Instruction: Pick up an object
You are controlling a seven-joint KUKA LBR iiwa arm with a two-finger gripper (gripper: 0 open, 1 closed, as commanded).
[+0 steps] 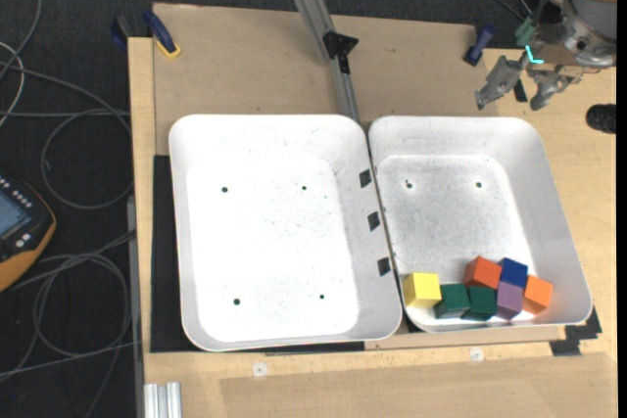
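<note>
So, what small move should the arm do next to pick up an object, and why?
Probably it should travel toward the near corner of the right bin and stop above the blocks. The gripper hangs open beyond the bin's far edge with nothing between its fingers, while the yellow block and the other coloured blocks lie clustered at the near wall.

Coloured blocks [479, 289] — clustered, touching, right bin's [549, 181] near edge
</note>
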